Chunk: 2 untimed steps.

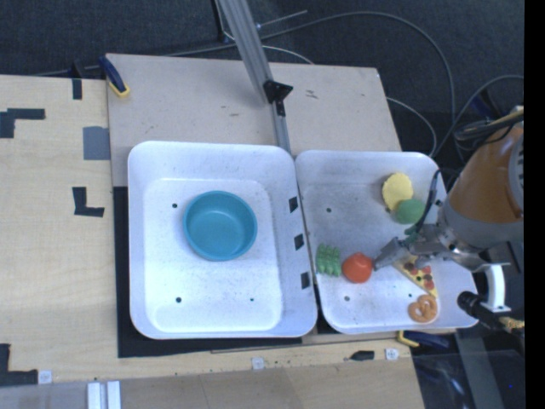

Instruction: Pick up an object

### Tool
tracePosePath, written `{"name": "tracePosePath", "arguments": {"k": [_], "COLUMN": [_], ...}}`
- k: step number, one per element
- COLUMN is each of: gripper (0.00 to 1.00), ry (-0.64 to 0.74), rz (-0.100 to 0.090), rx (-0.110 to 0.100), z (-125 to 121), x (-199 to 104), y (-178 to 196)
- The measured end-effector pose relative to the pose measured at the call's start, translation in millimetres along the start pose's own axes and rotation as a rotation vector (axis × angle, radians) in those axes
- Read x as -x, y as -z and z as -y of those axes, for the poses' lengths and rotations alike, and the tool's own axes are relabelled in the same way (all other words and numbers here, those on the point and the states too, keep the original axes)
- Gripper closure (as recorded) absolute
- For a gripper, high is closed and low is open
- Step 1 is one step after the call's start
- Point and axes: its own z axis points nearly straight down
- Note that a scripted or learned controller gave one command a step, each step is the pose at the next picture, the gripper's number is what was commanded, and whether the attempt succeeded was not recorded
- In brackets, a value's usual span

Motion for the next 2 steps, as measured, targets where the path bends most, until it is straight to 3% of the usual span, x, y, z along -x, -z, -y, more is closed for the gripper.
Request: {"name": "tracePosePath", "arguments": {"k": [1,2], "gripper": [1.00,1.00], "ry": [0.001,0.001], "rz": [0.001,0.002], "rx": [0.003,0.007], "z": [-1,-10], "x": [0,-5], "y": [12,59]}}
